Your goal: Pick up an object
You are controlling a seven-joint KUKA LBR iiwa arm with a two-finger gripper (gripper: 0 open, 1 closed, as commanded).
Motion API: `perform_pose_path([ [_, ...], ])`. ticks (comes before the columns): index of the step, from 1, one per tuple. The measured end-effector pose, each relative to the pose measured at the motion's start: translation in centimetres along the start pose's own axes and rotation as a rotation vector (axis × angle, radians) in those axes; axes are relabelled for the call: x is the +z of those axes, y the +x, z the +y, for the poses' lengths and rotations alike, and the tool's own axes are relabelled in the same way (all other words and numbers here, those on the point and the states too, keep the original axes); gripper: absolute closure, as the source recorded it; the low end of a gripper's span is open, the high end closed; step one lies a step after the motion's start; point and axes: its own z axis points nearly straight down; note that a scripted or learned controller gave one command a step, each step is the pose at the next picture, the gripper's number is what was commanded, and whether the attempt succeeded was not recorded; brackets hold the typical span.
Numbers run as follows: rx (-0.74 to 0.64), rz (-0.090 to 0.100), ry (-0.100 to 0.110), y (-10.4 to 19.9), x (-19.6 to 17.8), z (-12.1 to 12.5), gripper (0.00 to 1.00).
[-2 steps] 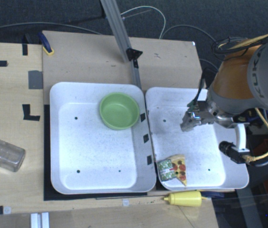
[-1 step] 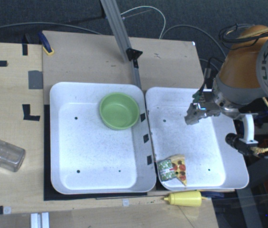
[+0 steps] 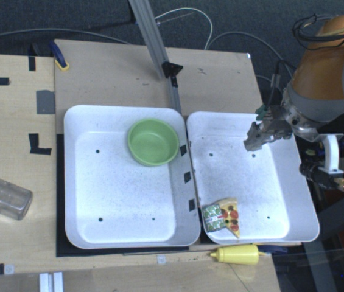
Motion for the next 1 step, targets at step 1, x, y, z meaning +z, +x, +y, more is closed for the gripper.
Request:
perform_pose_path([
  [1,-0.005,0.002,0.005,5.88,1.17,1.72,1.0],
])
